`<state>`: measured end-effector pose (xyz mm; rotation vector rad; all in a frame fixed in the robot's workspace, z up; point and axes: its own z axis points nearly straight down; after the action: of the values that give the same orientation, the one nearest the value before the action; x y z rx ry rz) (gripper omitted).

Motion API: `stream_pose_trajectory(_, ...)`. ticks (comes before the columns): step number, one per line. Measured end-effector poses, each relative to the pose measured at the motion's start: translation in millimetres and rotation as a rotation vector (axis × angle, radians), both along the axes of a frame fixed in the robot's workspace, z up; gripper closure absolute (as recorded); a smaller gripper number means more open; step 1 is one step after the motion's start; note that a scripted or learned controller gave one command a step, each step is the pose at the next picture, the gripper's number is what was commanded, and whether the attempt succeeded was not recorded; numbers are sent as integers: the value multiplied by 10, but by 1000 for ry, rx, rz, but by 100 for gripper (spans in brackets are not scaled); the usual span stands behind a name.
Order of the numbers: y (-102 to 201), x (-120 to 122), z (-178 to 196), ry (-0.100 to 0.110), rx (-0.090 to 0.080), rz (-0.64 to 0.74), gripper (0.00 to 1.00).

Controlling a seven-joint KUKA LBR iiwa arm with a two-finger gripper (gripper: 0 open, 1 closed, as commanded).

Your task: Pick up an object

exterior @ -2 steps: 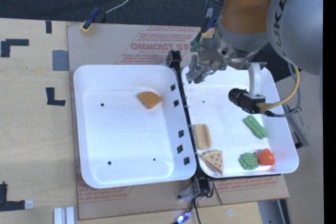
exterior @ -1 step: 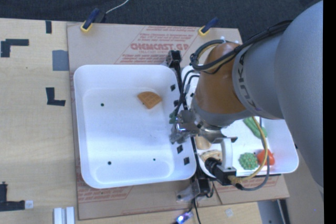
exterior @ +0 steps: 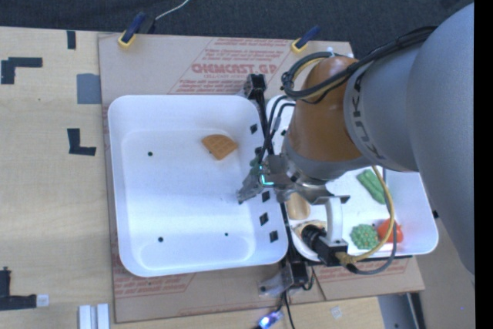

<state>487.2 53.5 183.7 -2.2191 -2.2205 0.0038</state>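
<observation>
Orange cracker [exterior: 219, 146] lies in the left bin [exterior: 154, 243], apart from the fingers [exterior: 250, 189]; their state is unclear

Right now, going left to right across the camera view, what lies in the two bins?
Orange cracker in the left bin → gripper by the divide → tan piece → broccoli-like green piece → green pod in the right bin.

Fixed above the bench [exterior: 46, 166], looking down at a slant, moderately near, both white bins [exterior: 123, 189] framed, arm [exterior: 416, 104] entering from right.
</observation>
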Motion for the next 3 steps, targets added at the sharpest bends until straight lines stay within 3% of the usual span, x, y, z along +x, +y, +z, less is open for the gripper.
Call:
stream_pose_trajectory(1,-407,-42,2,0,-2,-4,0)
stream_pose_trajectory(2,-374,-41,96,1,0,1,100)
stream_pose_trajectory(3,-40,586,1150,-15,1,6,100)
